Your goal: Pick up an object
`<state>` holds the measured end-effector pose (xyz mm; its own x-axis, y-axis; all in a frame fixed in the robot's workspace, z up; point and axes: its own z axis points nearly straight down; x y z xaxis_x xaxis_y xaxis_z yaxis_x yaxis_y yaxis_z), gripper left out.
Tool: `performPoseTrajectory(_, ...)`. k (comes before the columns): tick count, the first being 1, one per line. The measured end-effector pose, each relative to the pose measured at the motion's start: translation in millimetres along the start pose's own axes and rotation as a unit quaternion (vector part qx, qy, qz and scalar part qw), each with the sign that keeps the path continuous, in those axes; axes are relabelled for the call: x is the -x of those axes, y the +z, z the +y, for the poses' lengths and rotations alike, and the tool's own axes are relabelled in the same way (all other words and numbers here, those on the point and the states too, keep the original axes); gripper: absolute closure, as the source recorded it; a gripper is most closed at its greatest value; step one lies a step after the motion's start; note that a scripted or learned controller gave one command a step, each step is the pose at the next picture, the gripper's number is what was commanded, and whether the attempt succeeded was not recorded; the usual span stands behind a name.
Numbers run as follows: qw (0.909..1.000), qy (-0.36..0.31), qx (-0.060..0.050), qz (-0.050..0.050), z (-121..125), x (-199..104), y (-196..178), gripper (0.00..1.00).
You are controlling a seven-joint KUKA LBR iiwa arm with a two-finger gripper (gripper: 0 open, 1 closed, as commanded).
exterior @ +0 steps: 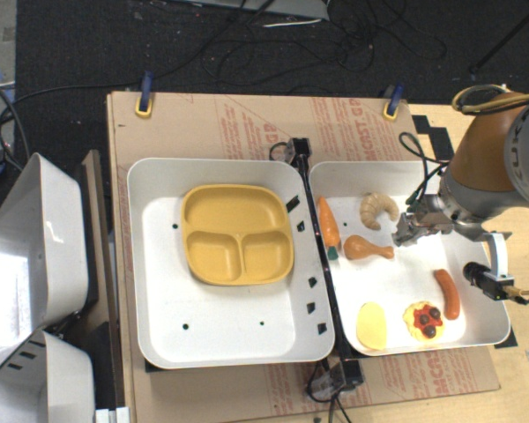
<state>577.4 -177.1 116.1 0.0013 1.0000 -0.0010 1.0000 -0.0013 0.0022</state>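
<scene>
On the bench, two white bins sit side by side on a sheet of cardboard [247,117] printed with red lettering. Left bin [154,263]: it holds a yellow tray [238,234] with three compartments, lying flat toward the bin's far half, nothing in any of its sections. A few small dark marks dot the white floor around it.

Right bin [489,329]: this one holds the toy food. A carrot [329,225] lies along the left wall, orange with a green tip at its near end. Just beside it, toward the middle, is a drumstick [368,249], its bulb near the carrot and its thin end pointing right. Beyond the drumstick lies a pale croissant [379,208], curled, near the far wall. A sausage [448,293] lies toward the right side, well apart from those three. At the near edge sit a yellow oval piece [372,324] and, just right of it, a small pizza [424,319] with dark red toppings; the sausage's near end comes close to the pizza.

Reaching in from the right, the arm has its gripper [407,233] low over the right bin, between the croissant and the drumstick's thin end, very near both. I can't make out from here whether the fingers are apart or closed, nor whether anything is between them.

Two blue-and-yellow clamps [144,100] pin the cardboard's far edge.
</scene>
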Motion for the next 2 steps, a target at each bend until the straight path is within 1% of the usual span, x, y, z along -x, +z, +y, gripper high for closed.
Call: performPoseTrajectory(2,1.0,-0.002,0.002,-0.001,0.7,-8.3,-88.7,1.0)
